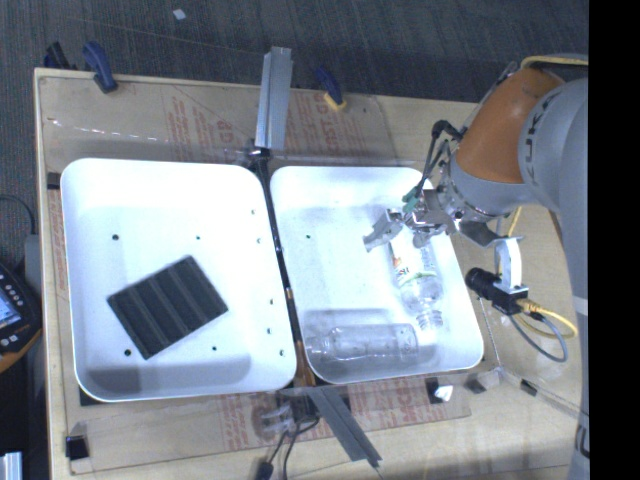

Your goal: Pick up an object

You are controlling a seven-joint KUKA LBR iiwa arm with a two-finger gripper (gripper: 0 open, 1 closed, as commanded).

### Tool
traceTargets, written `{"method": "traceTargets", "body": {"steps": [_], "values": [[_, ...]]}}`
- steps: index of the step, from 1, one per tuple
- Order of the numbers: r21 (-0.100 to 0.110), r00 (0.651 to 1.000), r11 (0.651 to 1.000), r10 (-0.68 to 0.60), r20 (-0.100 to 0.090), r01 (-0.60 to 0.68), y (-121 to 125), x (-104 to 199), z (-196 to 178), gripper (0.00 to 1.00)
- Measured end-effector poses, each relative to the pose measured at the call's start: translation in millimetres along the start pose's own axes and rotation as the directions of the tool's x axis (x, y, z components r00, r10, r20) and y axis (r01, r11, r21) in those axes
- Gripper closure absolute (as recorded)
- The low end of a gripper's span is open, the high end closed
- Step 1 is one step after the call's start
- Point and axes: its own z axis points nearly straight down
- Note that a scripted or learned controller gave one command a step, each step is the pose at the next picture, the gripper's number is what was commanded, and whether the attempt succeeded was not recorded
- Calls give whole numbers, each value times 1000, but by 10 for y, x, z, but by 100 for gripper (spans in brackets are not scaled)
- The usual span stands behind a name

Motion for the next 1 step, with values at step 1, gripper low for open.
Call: {"method": "traceTargets", "body": {"steps": [1], "values": [[0, 1000, 1000, 0, 0, 0, 0, -1, 0, 0]]}}
